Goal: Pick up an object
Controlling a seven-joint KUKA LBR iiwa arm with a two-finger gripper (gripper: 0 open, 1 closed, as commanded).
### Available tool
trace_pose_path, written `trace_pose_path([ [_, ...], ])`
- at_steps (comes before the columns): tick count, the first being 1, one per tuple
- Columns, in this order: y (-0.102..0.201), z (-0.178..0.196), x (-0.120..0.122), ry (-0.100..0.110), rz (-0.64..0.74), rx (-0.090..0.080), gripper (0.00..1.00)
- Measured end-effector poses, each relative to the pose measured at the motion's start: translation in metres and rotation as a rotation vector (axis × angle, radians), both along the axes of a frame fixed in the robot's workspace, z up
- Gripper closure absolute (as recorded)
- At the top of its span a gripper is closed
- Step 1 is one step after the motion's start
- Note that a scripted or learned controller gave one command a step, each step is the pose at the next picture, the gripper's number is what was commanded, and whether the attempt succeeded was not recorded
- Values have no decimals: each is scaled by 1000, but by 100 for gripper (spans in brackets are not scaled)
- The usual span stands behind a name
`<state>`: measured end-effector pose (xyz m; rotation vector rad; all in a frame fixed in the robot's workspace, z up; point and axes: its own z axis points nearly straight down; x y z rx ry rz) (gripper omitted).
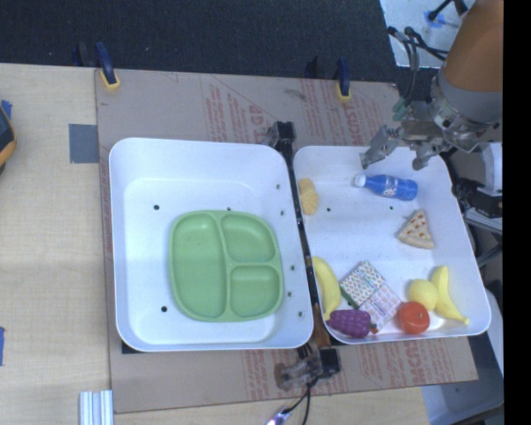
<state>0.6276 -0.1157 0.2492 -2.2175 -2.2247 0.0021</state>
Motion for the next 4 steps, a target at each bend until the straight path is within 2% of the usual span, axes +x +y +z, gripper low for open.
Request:
trace_pose_path([
  [1, -37, -53, 28, 2, 0, -1, 0],
  [2, -61, -119, 18, 3, 1, -1, 0],
  [3, -57, -131, 17, 4, 2, 0, 0],
  [4, -58, -161, 24, 26, -1, 7, 0],
])
